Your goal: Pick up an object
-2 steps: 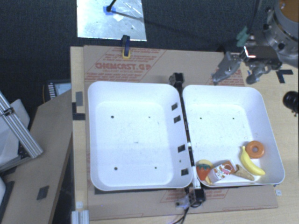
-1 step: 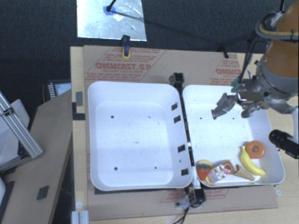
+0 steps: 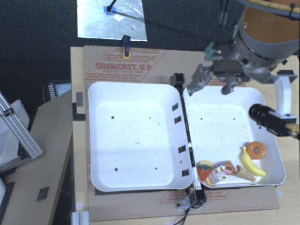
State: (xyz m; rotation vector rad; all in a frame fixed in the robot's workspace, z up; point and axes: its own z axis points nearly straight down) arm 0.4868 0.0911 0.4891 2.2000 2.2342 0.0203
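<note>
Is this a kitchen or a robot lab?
Probably a robot lab, not a kitchen. A big grey-and-orange robot arm reaches over two white bins, and the banana and other food look like toys for grabbing practice.

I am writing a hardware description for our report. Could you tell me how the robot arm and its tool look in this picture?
The arm is a thick cylinder with a grey metal ring below an orange band. Black cables and a yellowish hose run along its upper part. The tool is dull grey metal with two fingers, and a small teal part sits at its base. A white bracket carries a black cylindrical device at the side.
</note>
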